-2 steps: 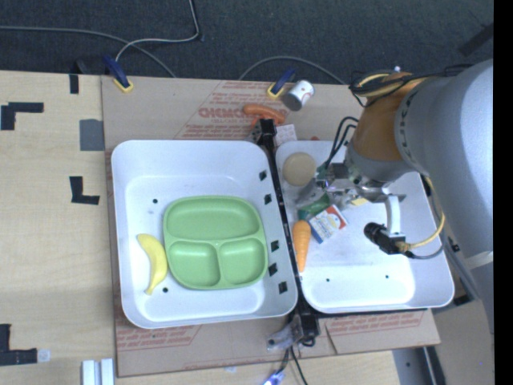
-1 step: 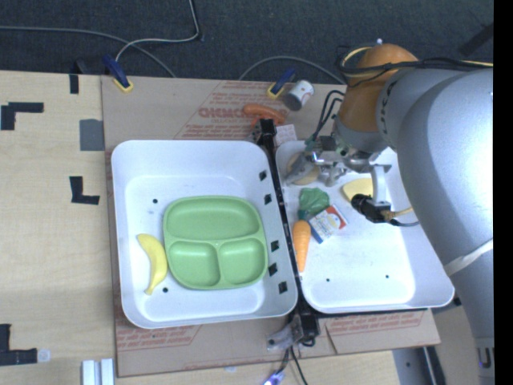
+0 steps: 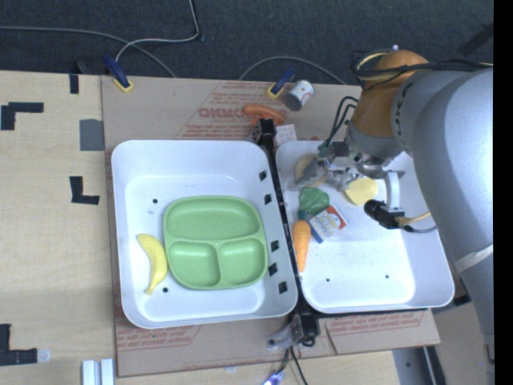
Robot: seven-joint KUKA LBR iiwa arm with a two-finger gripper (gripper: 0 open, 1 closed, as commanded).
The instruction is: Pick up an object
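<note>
Orange plastic carrot (image 3: pixel 300 245) lay nearest, against the right bin's (image 3: pixel 377 295) left wall: judged light, rigid, slick; best pinched across its thicker middle. Behind it, a green item (image 3: pixel 313 200) and a small packet (image 3: pixel 327 223), its print unreadable. End effector (image 3: pixel 333 167) hovered beyond these; whether released or clenched, cannot tell. Cardboard lettering on the tabletop (image 3: pixel 48 215), possibly reversed, illegible.

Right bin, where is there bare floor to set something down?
Right bin: the front half is bare, from the carrot and small packet to the front rim. Its back is crowded: green item, yellow piece, gripper. Left bin: bare strip behind the green divided plate; banana on its left.
</note>
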